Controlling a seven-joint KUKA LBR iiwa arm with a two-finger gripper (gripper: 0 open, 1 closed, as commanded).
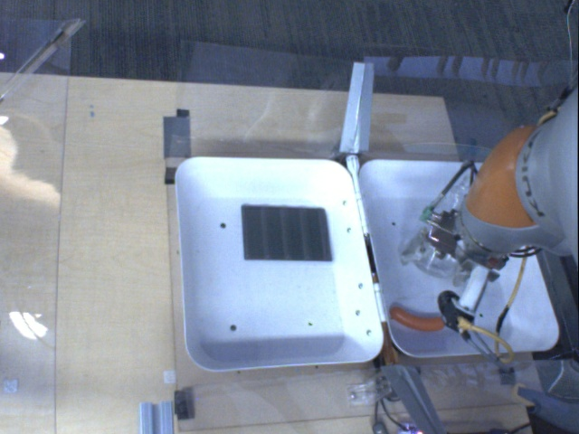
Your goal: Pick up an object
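One gripper (423,248) over right-hand bin (398,197), orange sausage-shaped thing (416,318) in its corner

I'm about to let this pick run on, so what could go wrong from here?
The orange sausage-shaped object lies in a corner of the right bin, close to its walls, so the pincer may strike a wall or fail to straddle it. The pincer is apart from that object; closing here would likely catch nothing.

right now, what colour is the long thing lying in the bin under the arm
Orange-red; the long thing shows best in the camera view.
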